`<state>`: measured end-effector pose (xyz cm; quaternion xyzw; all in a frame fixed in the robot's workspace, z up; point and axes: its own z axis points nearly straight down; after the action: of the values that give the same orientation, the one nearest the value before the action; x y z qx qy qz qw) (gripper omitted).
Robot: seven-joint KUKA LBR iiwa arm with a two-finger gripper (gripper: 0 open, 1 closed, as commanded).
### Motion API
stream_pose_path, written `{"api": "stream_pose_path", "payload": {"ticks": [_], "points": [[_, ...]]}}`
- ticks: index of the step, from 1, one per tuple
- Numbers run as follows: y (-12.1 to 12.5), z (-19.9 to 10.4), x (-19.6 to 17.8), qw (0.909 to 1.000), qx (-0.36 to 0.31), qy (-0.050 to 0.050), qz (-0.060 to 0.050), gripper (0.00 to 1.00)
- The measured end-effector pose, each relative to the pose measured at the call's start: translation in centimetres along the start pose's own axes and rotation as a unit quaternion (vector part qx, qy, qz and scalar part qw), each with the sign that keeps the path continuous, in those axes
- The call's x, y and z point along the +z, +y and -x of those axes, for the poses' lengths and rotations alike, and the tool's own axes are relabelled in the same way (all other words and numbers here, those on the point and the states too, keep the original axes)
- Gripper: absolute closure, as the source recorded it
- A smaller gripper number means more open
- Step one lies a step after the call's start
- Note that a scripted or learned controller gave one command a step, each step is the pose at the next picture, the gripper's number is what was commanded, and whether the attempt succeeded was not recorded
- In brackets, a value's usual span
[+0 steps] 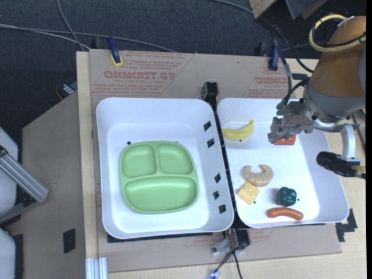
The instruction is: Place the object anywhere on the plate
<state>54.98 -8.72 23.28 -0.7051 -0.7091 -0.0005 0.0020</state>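
- The bench [174, 68] carries a brown cardboard sheet with red print, and two shallow white bins sit on it side by side.
- The left bin [110, 167] holds a light green plate [158, 176] with three compartments: two small ones at the far side and one wide one at the near side. Nothing lies in any of them.
- The right bin [317, 179] holds the loose food items.
- A yellow banana [239, 131] lies near the far left corner of the right bin, curved, close to the divider between the bins.
- A tan croissant [258, 174] lies around the middle of the right bin, and a pale yellow cheese wedge [248, 193] lies just beside it on the near side, touching or nearly so.
- A dark green pepper [286, 196] sits toward the near right of that bin, with a reddish-orange sausage [285, 214] just in front of it by the near wall.
- The grey arm [337, 68] comes in from the right, its orange band at the top right of the view.
- The gripper [283, 133] hangs over the far part of the right bin, to the right of the banana.
- A small red-orange object [285, 139] shows just under the gripper's tip; I cannot tell whether it lies on the bin floor or is caught there.
- Whether the jaws are released or clenched cannot be told from this angle.
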Motion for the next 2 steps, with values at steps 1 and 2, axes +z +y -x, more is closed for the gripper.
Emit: {"api": "stream_pose_path", "payload": {"ticks": [1, 2], "points": [[-1.5, -4.5, 0.6, 1.0, 0.0, 0.0, -0.001, 1.0], [-1.2, -10.0, 1.1, 1.0, -0.001, 0.0, -0.001, 1.0]]}}
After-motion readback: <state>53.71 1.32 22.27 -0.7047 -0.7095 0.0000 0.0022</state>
